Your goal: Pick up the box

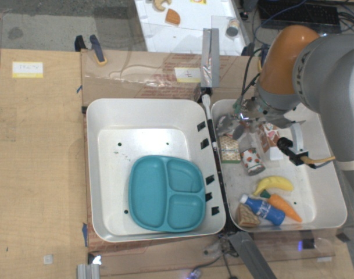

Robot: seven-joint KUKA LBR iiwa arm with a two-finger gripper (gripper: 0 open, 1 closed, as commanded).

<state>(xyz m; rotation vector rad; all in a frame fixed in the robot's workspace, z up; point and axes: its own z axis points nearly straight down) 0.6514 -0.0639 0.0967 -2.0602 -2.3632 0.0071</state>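
A small tan and green box lies flat in the right bin, close to its left wall. My gripper hangs low over the bin's far left part, just above and behind the box. The grey wrist with the orange band hides the bin's far end. I see nothing lifted off the bin floor.
Also in the right bin are a red and white packet, a small can, a banana, a carrot, a blue bottle and a brown wedge. The left bin holds a teal divided tray.
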